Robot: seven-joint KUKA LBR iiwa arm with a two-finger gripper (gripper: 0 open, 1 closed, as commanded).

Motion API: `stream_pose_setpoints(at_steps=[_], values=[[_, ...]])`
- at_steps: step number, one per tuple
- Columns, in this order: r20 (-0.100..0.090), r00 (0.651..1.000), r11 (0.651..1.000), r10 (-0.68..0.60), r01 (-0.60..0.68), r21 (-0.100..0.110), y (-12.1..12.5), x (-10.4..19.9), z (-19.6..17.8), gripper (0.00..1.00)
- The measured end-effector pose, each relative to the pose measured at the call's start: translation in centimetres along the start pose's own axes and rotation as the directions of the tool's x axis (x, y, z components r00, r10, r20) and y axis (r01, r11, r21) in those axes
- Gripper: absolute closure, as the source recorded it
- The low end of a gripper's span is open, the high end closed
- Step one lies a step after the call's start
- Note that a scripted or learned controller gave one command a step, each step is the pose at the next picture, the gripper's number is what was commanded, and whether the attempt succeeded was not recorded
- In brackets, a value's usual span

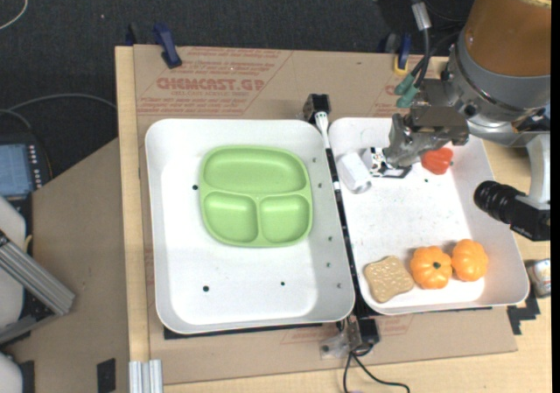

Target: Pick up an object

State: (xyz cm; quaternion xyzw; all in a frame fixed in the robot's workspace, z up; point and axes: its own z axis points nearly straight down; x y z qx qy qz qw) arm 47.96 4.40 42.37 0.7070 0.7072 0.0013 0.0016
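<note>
Claw (pixel 395 162): we find it low in the upper part of the right bin (pixel 455 291), right of frame centre; arm (pixel 512 41) comes in from the upper right. We cannot tell whether it is wide or narrow.
Nearest things: white cylinder (pixel 353 171) lying just left of the claw; red object (pixel 437 159) just right of it, partly hidden by the wrist. We cannot tell if either is touched.
Likely target: we judge one of these two, since the claw sits between them; nothing is seen held.
Look of the cylinder: small, pale, tipped on its side, close to the bin's left wall.
Other pieces: two orange pumpkins (pixel 450 264) and a tan cracker (pixel 388 278) grouped at the lower edge of the right bin, well apart from the claw.
Left bin (pixel 166 207): holds a green divided plate (pixel 256 195).
Counter (pixel 131 102): brown board under both bins.
</note>
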Motion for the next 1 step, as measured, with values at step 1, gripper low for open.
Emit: stream_pose_setpoints(at_steps=[1], values=[[0.000,1.000,1.000,0.000,0.000,0.000,0.00,-0.17,-0.75,1.00]])
